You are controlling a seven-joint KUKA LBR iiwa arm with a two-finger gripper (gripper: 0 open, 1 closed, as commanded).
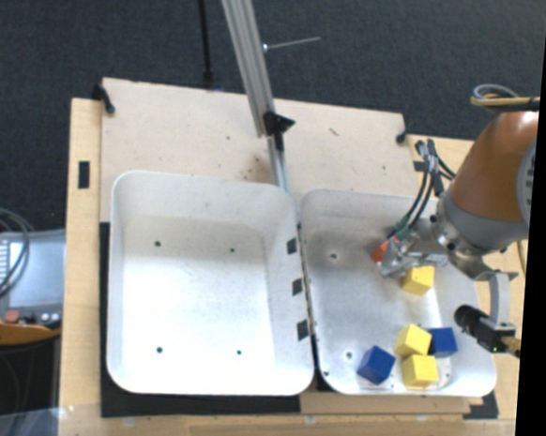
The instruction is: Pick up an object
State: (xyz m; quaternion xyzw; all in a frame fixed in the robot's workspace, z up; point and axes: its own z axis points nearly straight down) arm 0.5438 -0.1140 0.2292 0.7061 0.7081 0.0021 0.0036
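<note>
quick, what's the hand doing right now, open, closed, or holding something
Hand: over the right bin, low beside a yellow block; whether it is open, closed or holding anything cannot be told from this view.

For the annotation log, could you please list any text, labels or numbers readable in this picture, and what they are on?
None can be read.
The grey device left of the bench may carry markings, too small and blurred to tell.
The blocks, such as the blue block, and both bins show plain surfaces.

My one fixed camera looks down at a slant from above the bench [243, 125], far enough back to take in both white bins [120, 247] side by side.
</note>
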